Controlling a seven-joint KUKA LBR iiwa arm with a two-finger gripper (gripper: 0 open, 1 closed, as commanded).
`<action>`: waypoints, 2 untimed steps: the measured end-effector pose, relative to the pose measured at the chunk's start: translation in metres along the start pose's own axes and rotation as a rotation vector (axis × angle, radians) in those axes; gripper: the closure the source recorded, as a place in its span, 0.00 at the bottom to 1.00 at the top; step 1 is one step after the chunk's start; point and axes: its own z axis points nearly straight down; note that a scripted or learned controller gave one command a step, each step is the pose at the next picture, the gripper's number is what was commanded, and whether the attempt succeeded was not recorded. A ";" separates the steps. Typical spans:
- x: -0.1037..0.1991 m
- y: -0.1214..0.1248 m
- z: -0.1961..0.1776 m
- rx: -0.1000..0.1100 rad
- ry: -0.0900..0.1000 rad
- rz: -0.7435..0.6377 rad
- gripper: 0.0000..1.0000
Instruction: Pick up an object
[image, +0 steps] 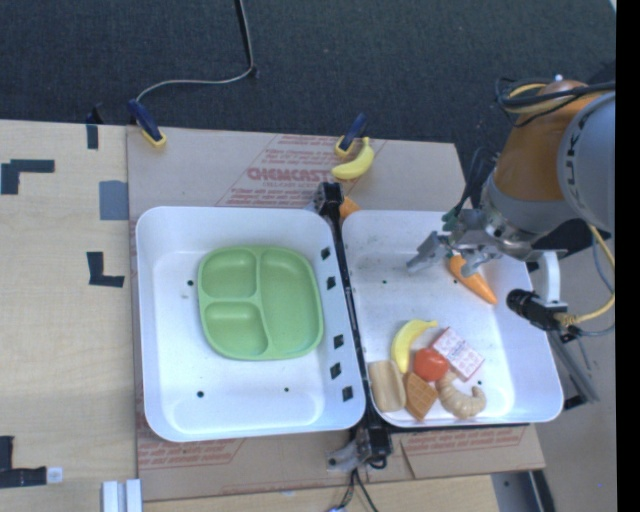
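My gripper (446, 262) hangs low over the upper part of the right bin (390, 240), with its fingers spread open. One grey finger (418, 260) points left over bare bin floor. An orange toy carrot (476, 283) lies slanted just right of and below the gripper, its upper end close to the other finger. Whether they touch is unclear, and the carrot is not between the fingers. Farther down the bin lie a yellow banana (408, 341), a red tomato (430, 364) and a white-and-red packet (458, 352).
A bread piece (385, 386), a waffle (420, 397) and a tan pastry (463, 401) crowd the right bin's near edge. The left bin (165, 260) holds a green divided plate (260, 303). Clamps (353, 158) grip the cardboard's far edge.
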 end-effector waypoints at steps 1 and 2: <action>-0.089 0.023 0.012 0.000 -0.002 0.002 0.00; -0.089 0.074 0.100 0.002 0.003 -0.002 0.00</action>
